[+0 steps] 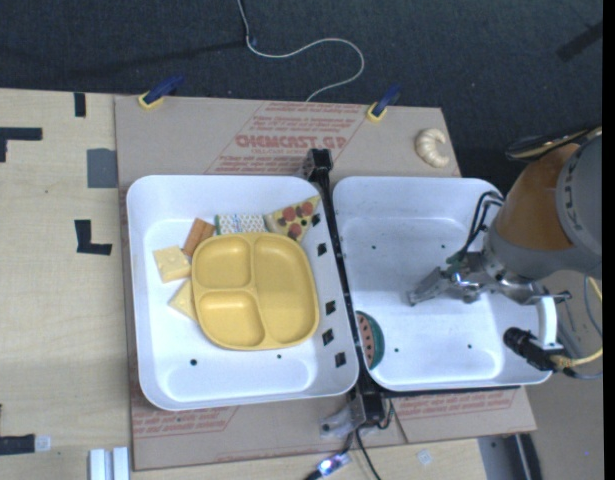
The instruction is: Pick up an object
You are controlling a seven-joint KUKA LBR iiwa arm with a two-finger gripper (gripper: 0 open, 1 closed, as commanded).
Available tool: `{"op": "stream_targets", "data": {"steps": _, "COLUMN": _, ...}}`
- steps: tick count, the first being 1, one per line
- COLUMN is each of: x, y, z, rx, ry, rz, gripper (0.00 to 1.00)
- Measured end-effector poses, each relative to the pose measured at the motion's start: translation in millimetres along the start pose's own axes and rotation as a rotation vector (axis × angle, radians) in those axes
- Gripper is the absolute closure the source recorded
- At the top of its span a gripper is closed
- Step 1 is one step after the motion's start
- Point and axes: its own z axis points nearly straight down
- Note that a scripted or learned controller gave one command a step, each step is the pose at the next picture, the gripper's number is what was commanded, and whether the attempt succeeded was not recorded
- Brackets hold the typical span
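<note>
The one loose object in the right bin [417, 360], a small round item in green and red [368, 336], lies against that bin's left wall, next to the divider between the two bins. From my remote station I see the gripper [419, 294] low over the middle of the same bin, tip pointing left, apart from the round item and with nothing visibly in its grasp. I cannot tell whether it is open or closed. The grey arm [547, 223] reaches in from the right, across the bin's right rim.

The left bin [227, 393] holds the other objects. A yellow divided plate [255, 290] sits at its centre. A pale tan square [171, 263] and a brown piece [198, 235] lie at the plate's upper left. A patterned piece [239, 224] and a wedge with red dots [295, 216] line the plate's far edge.

Both bins rest on a cardboard sheet [287, 133] held by blue clamps [162, 90] at its far corners. A small beige object [434, 146] lies on the sheet beyond the right bin, and a white cable [307, 53] trails over the dark floor behind.
</note>
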Motion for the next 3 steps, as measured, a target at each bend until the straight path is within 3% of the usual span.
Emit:
{"op": "stream_targets", "data": {"steps": 1, "x": 0, "y": 1, "z": -13, "rx": -0.003, "ry": -0.001, "rz": 0.0, "gripper": 1.0}}
{"op": "stream_targets", "data": {"steps": 3, "x": 1, "y": 15, "z": -111, "rx": -0.004, "ry": 0.0, "rz": 0.0, "gripper": 1.0}}
